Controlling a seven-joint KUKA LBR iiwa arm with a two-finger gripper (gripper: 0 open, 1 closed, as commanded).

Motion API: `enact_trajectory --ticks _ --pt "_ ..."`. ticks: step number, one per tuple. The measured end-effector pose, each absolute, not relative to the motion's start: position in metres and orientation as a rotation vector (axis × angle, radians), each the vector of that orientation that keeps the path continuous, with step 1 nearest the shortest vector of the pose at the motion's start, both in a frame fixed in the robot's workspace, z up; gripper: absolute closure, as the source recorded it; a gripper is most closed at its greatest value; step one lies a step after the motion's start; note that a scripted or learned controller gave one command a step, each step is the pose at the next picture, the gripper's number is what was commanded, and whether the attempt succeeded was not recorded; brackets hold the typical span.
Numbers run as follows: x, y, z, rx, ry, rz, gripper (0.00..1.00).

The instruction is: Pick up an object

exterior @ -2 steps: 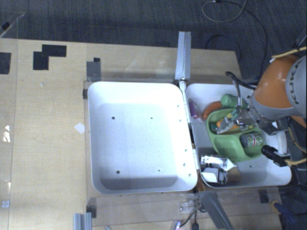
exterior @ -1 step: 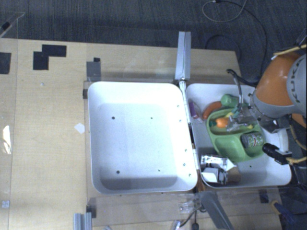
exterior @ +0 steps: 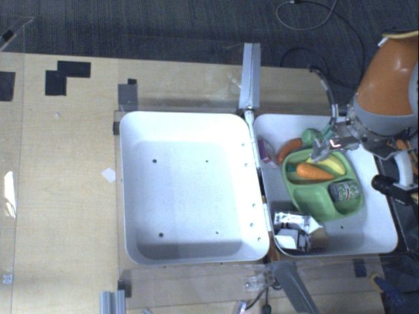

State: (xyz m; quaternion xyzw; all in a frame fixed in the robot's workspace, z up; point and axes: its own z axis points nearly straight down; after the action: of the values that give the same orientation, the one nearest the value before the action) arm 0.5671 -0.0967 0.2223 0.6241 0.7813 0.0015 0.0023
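The right bin (exterior: 373,241) holds a green divided dish (exterior: 321,205). An orange carrot (exterior: 314,171) and a yellow piece (exterior: 336,165) lie in the dish's far section, and a small dark can (exterior: 345,191) sits in its right section. My gripper (exterior: 325,148) hangs over the far edge of the dish, just above the carrot and the yellow piece. A second orange piece (exterior: 288,150) and a small green item (exterior: 309,137) lie just beyond the dish, close to the gripper.
The left bin (exterior: 190,188) is beside the right one, split from it by a metal rail (exterior: 250,77). A purple item (exterior: 264,150) lies against the right bin's left wall. A black-and-white box (exterior: 291,222) and a brown lump (exterior: 319,239) sit at its near edge.
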Motion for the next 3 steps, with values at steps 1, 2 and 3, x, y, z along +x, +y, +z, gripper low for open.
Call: enact_trajectory --ticks 1,2,3 --pt "0.554 -0.089 0.318 2.037 2.383 0.005 1.0" --pt "0.622 -0.076 0.278 2.084 2.346 0.002 1.0" --pt "0.662 -0.094 0.299 2.136 2.296 0.004 1.0"
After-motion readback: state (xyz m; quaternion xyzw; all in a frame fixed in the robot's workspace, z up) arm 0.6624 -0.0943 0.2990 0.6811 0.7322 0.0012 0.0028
